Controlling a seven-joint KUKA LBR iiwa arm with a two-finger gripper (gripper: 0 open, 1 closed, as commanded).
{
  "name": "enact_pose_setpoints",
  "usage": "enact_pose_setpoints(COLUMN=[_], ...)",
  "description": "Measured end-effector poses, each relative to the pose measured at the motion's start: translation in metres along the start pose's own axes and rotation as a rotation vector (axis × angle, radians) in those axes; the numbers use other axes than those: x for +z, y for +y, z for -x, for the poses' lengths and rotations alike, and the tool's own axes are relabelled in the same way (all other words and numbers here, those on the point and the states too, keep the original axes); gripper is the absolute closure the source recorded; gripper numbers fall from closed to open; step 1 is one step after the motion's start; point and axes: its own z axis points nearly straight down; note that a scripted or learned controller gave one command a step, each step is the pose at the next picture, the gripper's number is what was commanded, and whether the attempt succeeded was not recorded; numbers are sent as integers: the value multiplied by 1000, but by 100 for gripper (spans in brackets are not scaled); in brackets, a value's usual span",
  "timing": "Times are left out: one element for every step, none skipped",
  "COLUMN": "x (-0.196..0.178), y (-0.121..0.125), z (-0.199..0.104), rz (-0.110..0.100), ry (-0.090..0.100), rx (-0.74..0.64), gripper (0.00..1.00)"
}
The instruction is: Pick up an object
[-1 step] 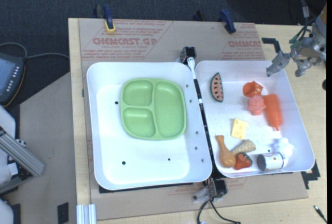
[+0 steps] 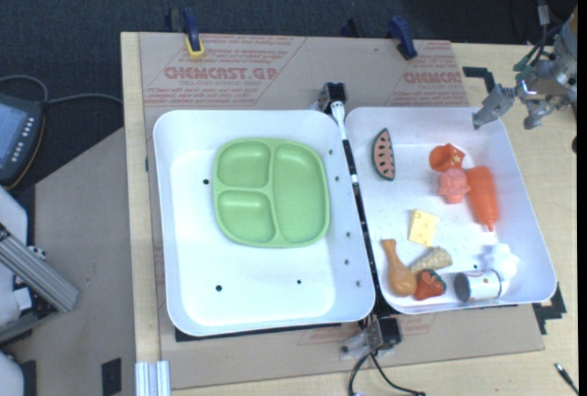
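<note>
Listing what you have to choose from: the right bin [image 2: 527,192] holds every loose item, so any pick starts there.

- Carrot [image 2: 483,194]: orange, tapered, lying lengthwise near the bin's right wall, just beside a pink lumpy toy [image 2: 452,186] and a red-orange piece [image 2: 446,157] at its far end.
- Watermelon slice [image 2: 383,154]: dark rind, red flesh, alone toward the far left of the bin. Judged the easiest target, since nothing crowds it.
- Cheese wedge [image 2: 423,226]: pale yellow, flat, mid-bin.
- Near-edge cluster: a drumstick [image 2: 397,269], a tan bread-like piece [image 2: 433,258], a red strawberry-like item [image 2: 429,285], and a white-and-dark cylinder [image 2: 479,284], all touching or nearly so. You would likely snag a neighbour here.

The left bin [image 2: 174,229] carries a green divided plate [image 2: 272,192], lying flat in the middle, apparently the place for sorted goods.

The gripper [image 2: 512,108] hangs at the far right corner of the right bin, its fingers spread, pinching nothing, well apart from every item. You can judge the task as not yet begun.
</note>
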Motion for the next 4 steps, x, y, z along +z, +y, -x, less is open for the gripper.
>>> enact_pose_setpoints(x=[61, 104, 153, 139], y=[-3, -4, -4, -2], z=[-8, -8, -9, -9], rz=[-6, -5, -4, 2], ry=[2, 2, 2, -1], rx=[-1, -1, -1, -2], gripper=[0, 0, 0, 100])
